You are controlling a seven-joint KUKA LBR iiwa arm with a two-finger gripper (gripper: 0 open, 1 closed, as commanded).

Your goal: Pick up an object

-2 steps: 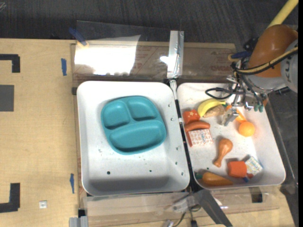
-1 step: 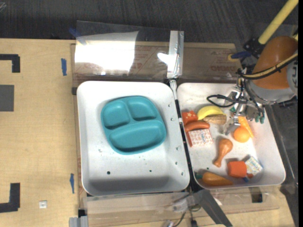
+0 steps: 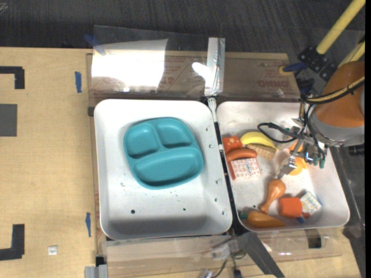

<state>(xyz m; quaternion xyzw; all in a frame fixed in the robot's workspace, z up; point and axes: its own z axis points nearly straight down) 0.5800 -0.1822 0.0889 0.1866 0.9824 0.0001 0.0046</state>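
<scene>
Progress: no object is seen lifted; the pick is judged not yet made.
Left bin (image 3: 110, 213): a teal divided tray (image 3: 164, 151) is seen lying inside it, well apart from the arm.
Right bin (image 3: 339, 198): the toy foods are gathered here — a yellow banana (image 3: 257, 138), a red sausage (image 3: 242, 153), a small printed packet (image 3: 245, 168), an orange drumstick (image 3: 272, 193), an orange block (image 3: 290, 206) and a carrot-like piece (image 3: 264, 218) by the near rim.
Gripper (image 3: 288, 162): it is lowered into the right bin, just beside the banana and the packet.
Pincer state: cannot be told, since the tip is masked by cables and clutter.
Remaining: an object is to be closed on and raised clear of the bin.
</scene>
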